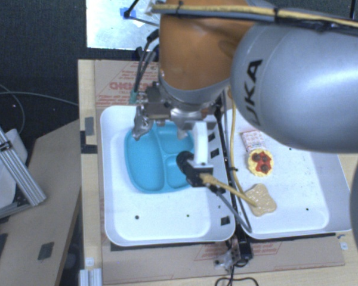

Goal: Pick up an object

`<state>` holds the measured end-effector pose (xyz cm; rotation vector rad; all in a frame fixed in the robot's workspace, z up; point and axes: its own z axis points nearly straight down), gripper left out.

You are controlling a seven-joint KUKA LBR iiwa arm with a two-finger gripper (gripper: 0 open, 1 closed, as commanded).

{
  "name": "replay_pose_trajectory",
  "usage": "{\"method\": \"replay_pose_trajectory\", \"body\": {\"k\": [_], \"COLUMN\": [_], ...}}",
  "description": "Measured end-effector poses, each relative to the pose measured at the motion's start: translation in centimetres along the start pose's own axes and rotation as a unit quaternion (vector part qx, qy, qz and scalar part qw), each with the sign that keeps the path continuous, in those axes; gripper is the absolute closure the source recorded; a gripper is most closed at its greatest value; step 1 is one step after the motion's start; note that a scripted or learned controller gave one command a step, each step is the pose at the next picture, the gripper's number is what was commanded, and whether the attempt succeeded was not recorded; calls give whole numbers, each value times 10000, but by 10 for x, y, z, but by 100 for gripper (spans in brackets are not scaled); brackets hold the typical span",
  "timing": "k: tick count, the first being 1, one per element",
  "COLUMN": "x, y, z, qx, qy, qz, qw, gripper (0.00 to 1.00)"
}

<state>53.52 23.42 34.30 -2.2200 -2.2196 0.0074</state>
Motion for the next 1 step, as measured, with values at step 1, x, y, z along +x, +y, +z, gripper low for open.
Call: {"method": "replay_pose_trajectory", "body": {"k": [1], "x": [1], "y": [-51], "z": [-143], "qx": [-101], "qy": [58], "qz": [-35], "qw": [9999], "gripper": [0]}}
